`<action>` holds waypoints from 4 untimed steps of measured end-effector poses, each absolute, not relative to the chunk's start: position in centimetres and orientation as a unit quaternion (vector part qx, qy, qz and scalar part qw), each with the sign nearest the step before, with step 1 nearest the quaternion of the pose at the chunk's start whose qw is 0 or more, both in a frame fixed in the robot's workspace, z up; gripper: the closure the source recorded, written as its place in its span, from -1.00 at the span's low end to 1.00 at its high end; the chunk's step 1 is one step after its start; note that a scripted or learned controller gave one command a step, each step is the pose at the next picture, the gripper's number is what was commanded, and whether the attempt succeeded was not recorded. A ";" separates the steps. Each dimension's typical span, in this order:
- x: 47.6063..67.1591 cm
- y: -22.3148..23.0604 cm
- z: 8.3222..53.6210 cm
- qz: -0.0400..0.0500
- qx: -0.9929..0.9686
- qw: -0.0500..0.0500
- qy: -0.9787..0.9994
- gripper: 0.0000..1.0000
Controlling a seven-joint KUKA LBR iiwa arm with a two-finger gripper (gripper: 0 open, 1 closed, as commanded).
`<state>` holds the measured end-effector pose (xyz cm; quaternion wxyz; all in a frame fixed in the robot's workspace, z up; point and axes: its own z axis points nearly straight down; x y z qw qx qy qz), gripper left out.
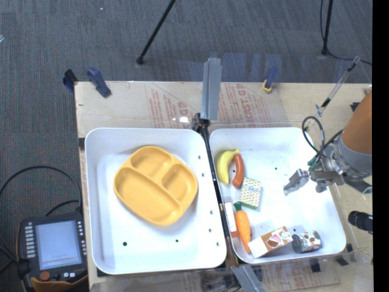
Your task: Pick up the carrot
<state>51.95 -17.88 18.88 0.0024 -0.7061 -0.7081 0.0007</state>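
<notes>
Above right bin [316, 145] — claw [296, 182], carrot-free

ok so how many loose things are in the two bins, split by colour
yellow: 2, the divided plate and the banana
orange: 1, the carrot
red-brown: 1, the sausage
green and white: 1, the small patterned box
brown and white: 1, the carton
dark: 1, the can
total: 7

We see red print, upside down, on the brown board [182, 105] covering the counter behind the bins, too small for us to read. The small carton [275, 240] carries a picture, but we cannot read its wording.
</notes>
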 end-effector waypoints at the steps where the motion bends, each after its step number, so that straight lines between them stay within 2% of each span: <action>1: 50.6 -12.9 13.8 0.002 -0.817 0.003 -0.577 -1.00; 2: 47.7 -9.0 8.8 0.000 -0.775 -0.001 -0.633 -1.00; 3: 47.6 -8.5 8.7 0.000 -0.870 0.001 -0.492 -1.00; 4: 47.4 -8.6 9.4 0.003 -0.872 0.005 -0.490 1.00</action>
